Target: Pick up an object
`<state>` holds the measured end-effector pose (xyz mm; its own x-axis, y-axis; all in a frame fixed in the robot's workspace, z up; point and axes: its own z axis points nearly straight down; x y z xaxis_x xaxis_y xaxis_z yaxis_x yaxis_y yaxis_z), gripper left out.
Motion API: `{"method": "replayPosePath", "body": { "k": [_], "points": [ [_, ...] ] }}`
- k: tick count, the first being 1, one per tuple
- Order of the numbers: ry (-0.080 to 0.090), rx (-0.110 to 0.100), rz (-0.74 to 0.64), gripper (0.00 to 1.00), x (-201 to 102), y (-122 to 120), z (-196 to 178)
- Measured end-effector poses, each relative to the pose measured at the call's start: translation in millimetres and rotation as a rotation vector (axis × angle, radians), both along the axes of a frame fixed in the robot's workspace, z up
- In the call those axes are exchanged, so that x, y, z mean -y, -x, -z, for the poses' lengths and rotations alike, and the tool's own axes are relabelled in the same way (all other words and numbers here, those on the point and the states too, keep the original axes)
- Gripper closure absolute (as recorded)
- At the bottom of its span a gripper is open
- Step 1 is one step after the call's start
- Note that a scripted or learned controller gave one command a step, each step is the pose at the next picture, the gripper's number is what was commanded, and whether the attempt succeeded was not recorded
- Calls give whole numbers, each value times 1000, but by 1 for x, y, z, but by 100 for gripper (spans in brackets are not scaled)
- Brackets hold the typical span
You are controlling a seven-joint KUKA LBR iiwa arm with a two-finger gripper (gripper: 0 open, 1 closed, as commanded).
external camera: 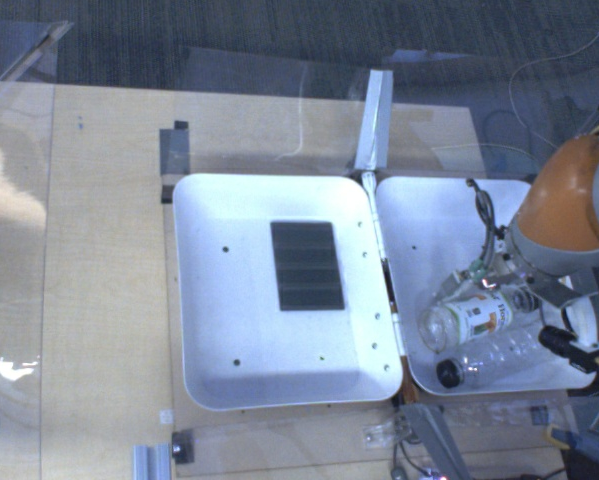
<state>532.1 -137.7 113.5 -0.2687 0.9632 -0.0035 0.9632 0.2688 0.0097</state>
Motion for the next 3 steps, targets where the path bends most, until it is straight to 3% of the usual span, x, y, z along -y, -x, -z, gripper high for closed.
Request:
{"method": "replayPosePath", "body": {
  "k": [1,2,3],
  "points": [
    [1,8,-36,0,60,-7,24],
    [5,7,-158,0,68,28,23],
    [0,-2,-143,0,-25,27,21]
  ]
}}
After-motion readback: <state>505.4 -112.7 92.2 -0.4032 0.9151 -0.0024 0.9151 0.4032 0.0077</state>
